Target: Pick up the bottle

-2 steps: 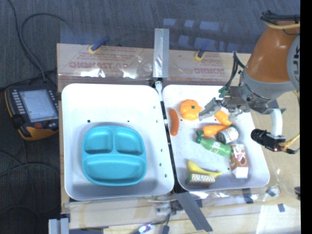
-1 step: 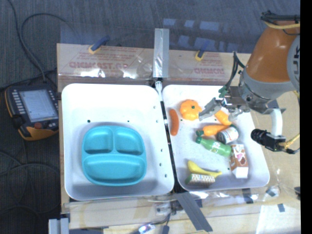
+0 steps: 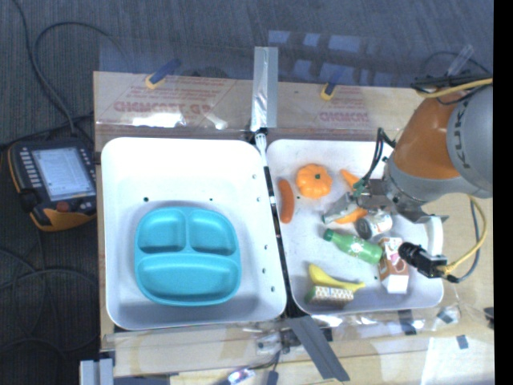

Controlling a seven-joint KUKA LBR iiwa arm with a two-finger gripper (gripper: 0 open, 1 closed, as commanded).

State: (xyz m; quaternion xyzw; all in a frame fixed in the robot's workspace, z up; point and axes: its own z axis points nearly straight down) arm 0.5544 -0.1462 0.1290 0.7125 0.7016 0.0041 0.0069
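A blue divided plate (image 3: 187, 253) sits in the left bin (image 3: 120, 215), and in the right bin (image 3: 300, 299) the green bottle (image 3: 353, 246) lies mid-floor beside the gripper (image 3: 353, 207), whose grip I cannot tell.

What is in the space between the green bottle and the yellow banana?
Nothing. In the camera view, just bare white bin floor separates the green bottle from the yellow banana below it. The two do not touch.
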